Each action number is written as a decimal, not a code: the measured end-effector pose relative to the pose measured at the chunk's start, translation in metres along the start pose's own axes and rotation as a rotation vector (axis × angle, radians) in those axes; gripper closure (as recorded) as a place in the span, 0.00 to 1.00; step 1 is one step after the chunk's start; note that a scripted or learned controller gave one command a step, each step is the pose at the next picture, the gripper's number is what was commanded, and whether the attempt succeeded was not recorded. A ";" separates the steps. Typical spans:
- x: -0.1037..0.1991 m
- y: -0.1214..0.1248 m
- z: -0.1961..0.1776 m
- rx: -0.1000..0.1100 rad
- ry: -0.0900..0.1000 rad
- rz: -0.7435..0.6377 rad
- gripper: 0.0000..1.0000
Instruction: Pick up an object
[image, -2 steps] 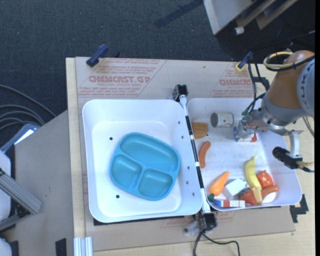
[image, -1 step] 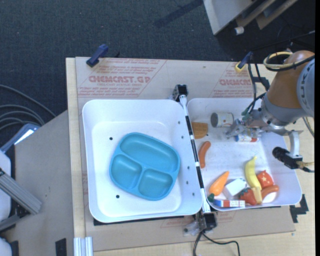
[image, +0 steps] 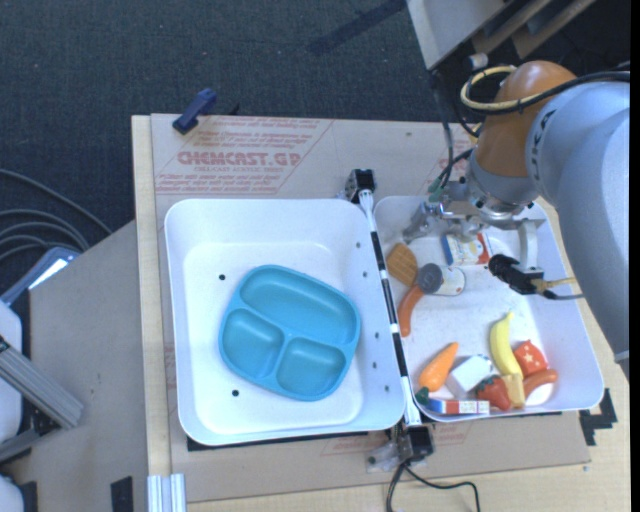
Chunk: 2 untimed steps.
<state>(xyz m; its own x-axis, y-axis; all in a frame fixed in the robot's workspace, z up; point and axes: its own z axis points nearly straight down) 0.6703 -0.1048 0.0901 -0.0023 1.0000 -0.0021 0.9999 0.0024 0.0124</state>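
though i can't tell what state the gripper (image: 455, 238) is in, the spoon (image: 406, 280) just left-below it looks light, stiff, kinda slick, so i'd grab the orange handle.

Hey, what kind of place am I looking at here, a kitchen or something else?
Probably a robotics lab test bench, not a kitchen. A grey robot arm reaches over two white bins, one holding a blue divided plate, the other toy food like a banana and carrot. Loose cables lie beside the bench.
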 end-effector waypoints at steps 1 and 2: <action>0.009 -0.070 0.000 0.000 -0.002 0.002 0.00; -0.007 -0.145 0.000 0.000 -0.002 0.003 0.00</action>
<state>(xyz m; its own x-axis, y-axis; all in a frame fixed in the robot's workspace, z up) 0.5250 -0.1118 0.0888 0.0003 1.0000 -0.0042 0.9999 -0.0002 0.0129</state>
